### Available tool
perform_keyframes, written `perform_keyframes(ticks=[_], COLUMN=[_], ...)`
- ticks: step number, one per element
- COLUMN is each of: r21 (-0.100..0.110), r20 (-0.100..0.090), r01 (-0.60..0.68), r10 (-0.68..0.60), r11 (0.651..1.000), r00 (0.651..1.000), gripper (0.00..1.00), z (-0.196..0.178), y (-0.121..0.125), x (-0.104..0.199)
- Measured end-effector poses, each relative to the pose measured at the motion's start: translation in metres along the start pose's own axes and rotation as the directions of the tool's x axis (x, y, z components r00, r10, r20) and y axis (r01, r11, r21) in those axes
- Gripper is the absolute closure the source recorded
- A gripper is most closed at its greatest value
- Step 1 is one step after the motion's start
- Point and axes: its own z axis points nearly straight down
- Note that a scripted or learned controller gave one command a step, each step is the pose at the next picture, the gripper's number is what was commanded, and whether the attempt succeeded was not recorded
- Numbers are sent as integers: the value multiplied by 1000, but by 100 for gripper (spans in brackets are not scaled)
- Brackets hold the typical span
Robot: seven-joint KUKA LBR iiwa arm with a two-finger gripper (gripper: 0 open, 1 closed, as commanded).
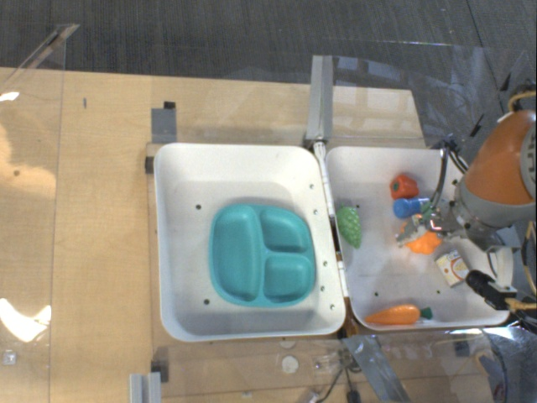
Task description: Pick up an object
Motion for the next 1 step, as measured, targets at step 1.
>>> perform_keyframes(ticks=[1], r21=[5], r20=[-1], r01=[-35], r10=[35], r11=[999], r00=[999], gripper=[100], z=[-96], y=[17], x=[79])
